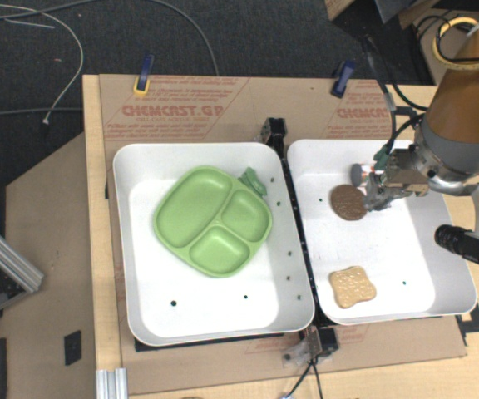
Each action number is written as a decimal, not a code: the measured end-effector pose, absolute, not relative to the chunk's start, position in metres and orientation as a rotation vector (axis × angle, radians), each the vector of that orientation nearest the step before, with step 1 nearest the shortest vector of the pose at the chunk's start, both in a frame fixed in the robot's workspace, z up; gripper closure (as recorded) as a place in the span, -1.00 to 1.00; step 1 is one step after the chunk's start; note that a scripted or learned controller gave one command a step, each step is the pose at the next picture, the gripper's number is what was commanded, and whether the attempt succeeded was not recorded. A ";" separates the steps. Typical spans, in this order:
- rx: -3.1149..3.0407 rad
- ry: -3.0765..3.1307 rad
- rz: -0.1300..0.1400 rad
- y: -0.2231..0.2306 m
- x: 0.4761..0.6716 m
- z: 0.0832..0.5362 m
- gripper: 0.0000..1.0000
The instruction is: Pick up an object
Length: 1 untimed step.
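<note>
A round brown cookie-like disc [348, 203] lies in the right bin [439, 302], near its upper middle. My gripper [374, 191] is down in that bin just right of the disc, at its edge. A tan square cracker [353, 287] rests near the bin's front. A green divided plate [213, 220] sits in the left bin [140, 306], with a small green object [254, 181] at its upper right rim.
The arm's grey body and orange band [464, 98] hang over the right bin's far right side. A black clamp [274, 130] stands between the bins at the back. Cables run across the dark floor behind the bench.
</note>
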<state>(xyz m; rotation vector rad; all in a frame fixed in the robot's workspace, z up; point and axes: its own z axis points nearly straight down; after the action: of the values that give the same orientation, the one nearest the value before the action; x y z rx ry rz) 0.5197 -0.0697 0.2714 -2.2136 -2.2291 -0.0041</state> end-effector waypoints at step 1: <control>-2.217 -2.226 -0.002 -0.025 0.531 0.267 1.00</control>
<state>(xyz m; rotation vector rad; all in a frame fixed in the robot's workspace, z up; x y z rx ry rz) 0.5307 -0.0253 0.2674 -2.2170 -2.2262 -0.0015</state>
